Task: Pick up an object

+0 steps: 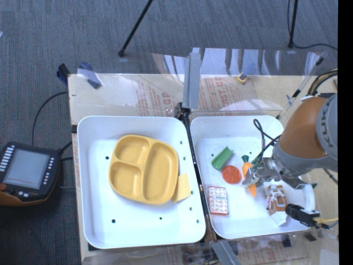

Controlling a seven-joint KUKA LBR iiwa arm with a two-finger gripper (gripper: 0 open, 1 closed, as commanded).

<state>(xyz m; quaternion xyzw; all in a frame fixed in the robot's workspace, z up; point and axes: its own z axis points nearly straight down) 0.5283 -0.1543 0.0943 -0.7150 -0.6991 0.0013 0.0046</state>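
My gripper (pixel 251 176) hangs low in the right bin (pixel 242 127), directly over an orange carrot-shaped piece (pixel 252 190) whose ends show above and below it. Whether it touches the piece I cannot tell. Just left of the gripper lies a red disc (pixel 231 174). A green block (pixel 222 157) lies above and left of the disc. A red-and-white checked packet (pixel 218 200) rests near the bin's front left. A small brown-and-white carton (pixel 276 199) lies right of the gripper, under the arm.
The left bin (pixel 94 203) holds a yellow divided plate (pixel 144 169) with a pale yellow wedge (pixel 183 187) at its right edge. A metal post (pixel 191 81) stands behind the wall between the bins. A pendant (pixel 25 173) lies on the floor at left.
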